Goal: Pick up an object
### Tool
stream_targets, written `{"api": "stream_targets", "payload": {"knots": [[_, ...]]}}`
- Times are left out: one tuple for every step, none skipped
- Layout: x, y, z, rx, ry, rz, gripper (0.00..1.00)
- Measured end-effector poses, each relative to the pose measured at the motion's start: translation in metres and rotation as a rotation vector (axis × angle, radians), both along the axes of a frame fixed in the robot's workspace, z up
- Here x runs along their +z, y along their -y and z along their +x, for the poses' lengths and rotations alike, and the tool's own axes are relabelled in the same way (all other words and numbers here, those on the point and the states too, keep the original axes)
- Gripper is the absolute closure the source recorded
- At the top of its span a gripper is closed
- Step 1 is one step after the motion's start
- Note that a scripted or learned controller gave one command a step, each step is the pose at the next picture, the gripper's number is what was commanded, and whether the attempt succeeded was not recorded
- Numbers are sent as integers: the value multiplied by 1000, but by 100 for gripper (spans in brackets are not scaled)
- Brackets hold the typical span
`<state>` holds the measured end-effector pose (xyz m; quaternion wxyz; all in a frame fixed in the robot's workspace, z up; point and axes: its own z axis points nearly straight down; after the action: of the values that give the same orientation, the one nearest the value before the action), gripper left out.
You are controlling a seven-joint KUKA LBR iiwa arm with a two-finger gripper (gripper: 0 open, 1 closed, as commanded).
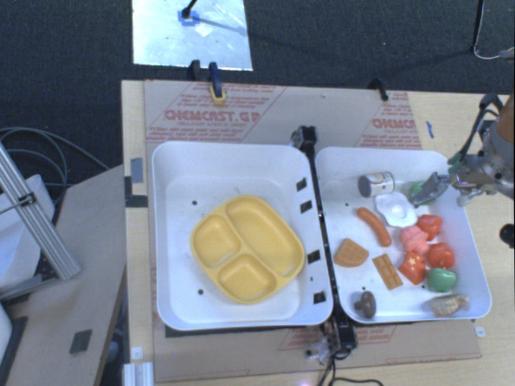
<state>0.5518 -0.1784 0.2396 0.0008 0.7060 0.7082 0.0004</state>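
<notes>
The small brown knobbly toy [366,303] lies at the right bin's [481,284] near edge amid crowded play food, while the gripper [438,186], grip unreadable, hangs at the far right, so aiming at an isolated piece like the orange sausage [374,225] seems wisest.

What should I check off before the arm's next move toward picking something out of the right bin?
1. Tool over the right bin: ok, it sits at the bin's upper right edge.
2. Tool free of any object: cannot tell, its tip is too small and blurred.
3. Nearby target available: ok, the white egg-shaped piece and the grey can lie close to the tool.
4. Targets well separated: not ok, the red and pink pieces are bunched together with the green piece.
5. Isolated option: ok, the orange sausage lies apart from the cluster.
6. Yellow tray out of the way: ok, in the left bin.
</notes>
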Motion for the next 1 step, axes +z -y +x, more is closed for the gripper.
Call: {"api": "stream_targets", "payload": {"knots": [[-142,-51,-45,-2,10,-2,0]]}}
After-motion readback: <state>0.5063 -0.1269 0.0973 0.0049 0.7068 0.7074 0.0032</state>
